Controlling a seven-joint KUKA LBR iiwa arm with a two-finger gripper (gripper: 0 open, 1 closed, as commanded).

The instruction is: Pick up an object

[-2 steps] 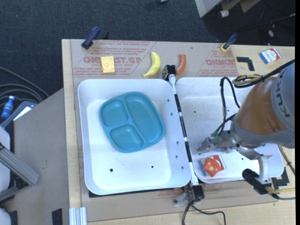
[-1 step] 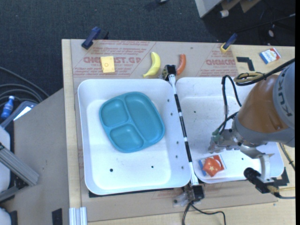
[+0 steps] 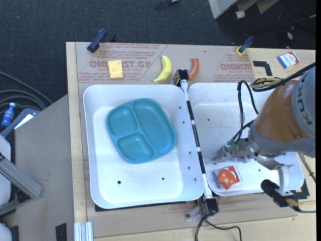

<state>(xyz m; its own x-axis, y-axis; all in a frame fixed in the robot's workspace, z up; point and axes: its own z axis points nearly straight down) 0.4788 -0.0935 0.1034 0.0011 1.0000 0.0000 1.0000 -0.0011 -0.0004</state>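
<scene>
At the near edge of the right-hand shallow white bin (image 3: 210, 97), I see a small orange-and-white flat packet (image 3: 227, 177) lying on the bin floor, close to the divider between the 2 bins. Just above it hangs the grey two-finger gripper (image 3: 223, 156), near the packet but not touching it as far as I can judge; I cannot tell whether it is wide or narrow, and nothing is visibly held. Behind it rises the grey arm with its orange band (image 3: 281, 115), reaching in from the right. In the left-hand shallow white bin (image 3: 100, 179) lies 1 teal plastic plate with 3 compartments (image 3: 141, 129), resting flat near the bin's middle. Beyond the bins, on the cardboard-covered bench top (image 3: 130, 59), I note 1 yellow toy banana (image 3: 163, 69), 1 orange toy carrot (image 3: 193, 68) beside it, and 1 small yellow square block (image 3: 115, 70) farther left.
</scene>
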